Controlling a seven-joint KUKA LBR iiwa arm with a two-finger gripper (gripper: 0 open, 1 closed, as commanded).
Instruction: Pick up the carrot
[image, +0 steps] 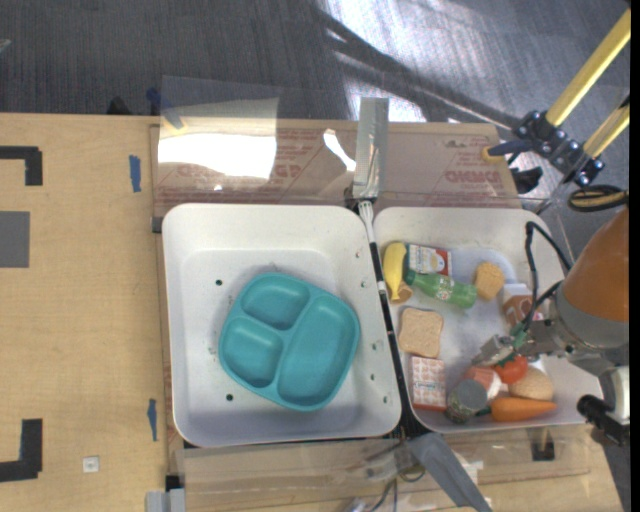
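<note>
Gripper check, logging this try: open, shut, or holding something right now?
Gripper: cannot be told; it sits low in the right bin, just above the carrot.

Pale wooden bench marked with black corner brackets and blue tape strips. Beyond its far edge, dark grey carpeted floor, streaked with light at upper right.

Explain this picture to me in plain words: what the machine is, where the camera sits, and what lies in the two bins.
One camera looks down at a slant on a bench with two white bins. The grey and orange shape at the right is a robot arm; its gripper hovers low over the right bin. The left bin holds a teal divided plate. The right bin holds toy food: a banana, a green bottle, a bread slice, a tomato and the carrot, which lies near the front edge, not gripped.
</note>
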